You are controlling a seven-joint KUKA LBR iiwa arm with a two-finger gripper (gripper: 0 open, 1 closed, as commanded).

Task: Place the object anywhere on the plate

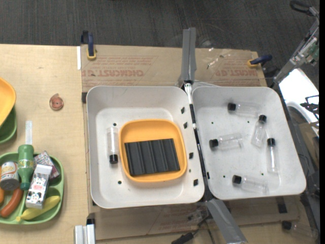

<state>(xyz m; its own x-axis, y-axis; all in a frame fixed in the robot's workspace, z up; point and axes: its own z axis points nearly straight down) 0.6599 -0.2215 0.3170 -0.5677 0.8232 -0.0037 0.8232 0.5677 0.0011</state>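
An orange square plate (152, 126) lies in the left bin (96, 187). A dark grey ribbed slab (151, 156) rests flat on the plate and covers most of its middle. A clear vial with a black cap (112, 144) lies on the bin floor just left of the plate, cap toward the front. In the right bin (292, 184), several more clear black-capped vials are scattered, among them one at the back (238, 107), one in the middle (226, 142) and one at the front (246, 183).
A green tray (53, 210) of toy food and a yellow bowl (5, 103) sit on the wooden table to the left. A grey metal post (188, 55) stands behind the seam between the bins. Blue clamps (89, 44) hold the cardboard.
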